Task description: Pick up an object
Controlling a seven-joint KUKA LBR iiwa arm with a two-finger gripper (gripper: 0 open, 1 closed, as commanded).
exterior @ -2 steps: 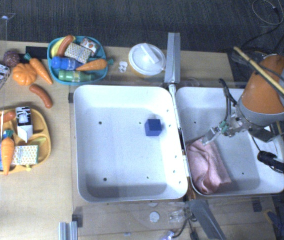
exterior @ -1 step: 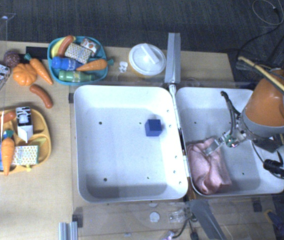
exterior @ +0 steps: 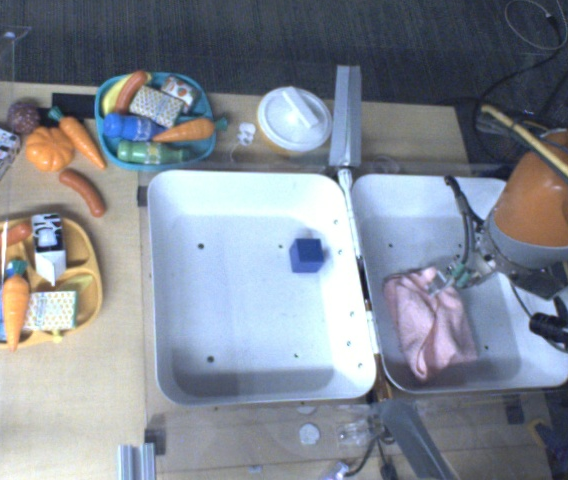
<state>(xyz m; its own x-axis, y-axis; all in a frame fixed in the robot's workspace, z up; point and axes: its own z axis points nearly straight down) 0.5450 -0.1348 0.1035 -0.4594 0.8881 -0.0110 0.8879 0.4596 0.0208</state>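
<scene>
Jaws' state cannot be told; the gripper (exterior: 457,273) is seen low at the upper edge of the crumpled pink cloth (exterior: 427,318) in the right-hand white bin (exterior: 524,368). A pinch on a raised fold is advised.

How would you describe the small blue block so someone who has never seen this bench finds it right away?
Look at the left white bin of the two side by side. Right of its middle sits the blue block, alone on the white floor. It is small, cube-like and hard-edged, unlike the soft pink cloth in the right bin.
</scene>
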